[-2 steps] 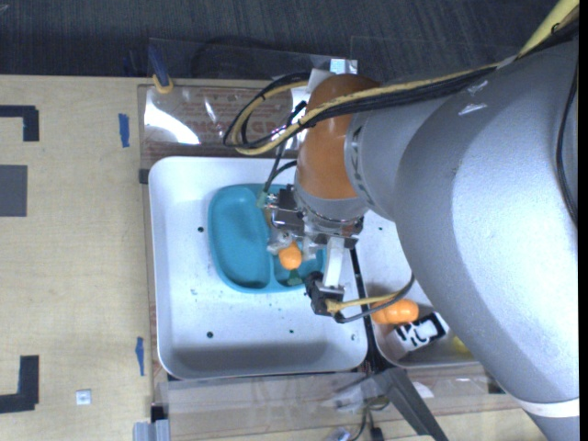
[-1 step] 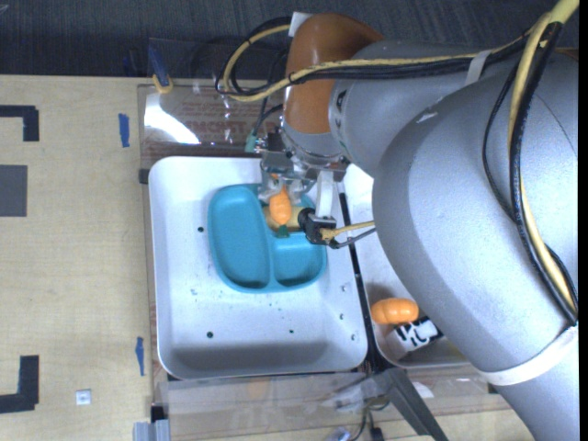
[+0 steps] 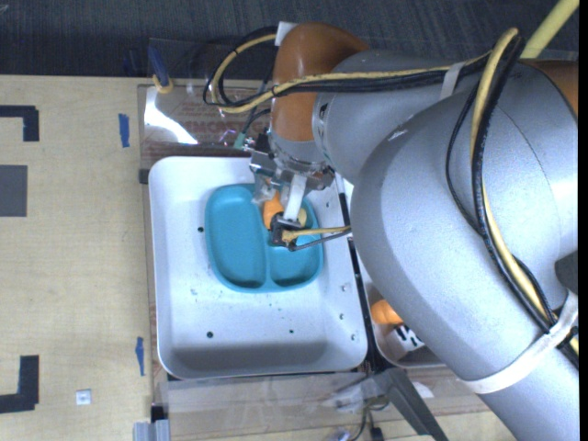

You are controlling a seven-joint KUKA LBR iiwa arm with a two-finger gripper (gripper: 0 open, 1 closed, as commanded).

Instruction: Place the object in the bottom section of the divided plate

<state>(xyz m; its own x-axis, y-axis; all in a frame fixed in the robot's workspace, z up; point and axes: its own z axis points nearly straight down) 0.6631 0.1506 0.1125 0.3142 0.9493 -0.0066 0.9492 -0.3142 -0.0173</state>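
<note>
Fingers: pale, pointing down over the right part of the blue divided plate; whether they are apart or together cannot be told, since the wrist hardware covers their tips. Orange object: a small rounded piece showing just beside the fingers at the plate's ridge, toward the far end of the right section; whether it is clamped or merely lying there cannot be told. Thin yellowish rod or cable: runs from the fingers' near side out to the right, across the plate's right edge. Divided plate: blue, oval, split by a lengthwise ridge into a larger left section and a narrower right one, lying in the middle of the left white bin. Left bin: shallow, rounded corners, a few dark specks on its floor. Arm: grey, bulky, covering the right of the view, with an orange band above the wrist and yellow and black cables along it. Second orange item: partly visible under the arm in the right bin. Desk: light wood, with black and blue tape marks at the left.
</note>
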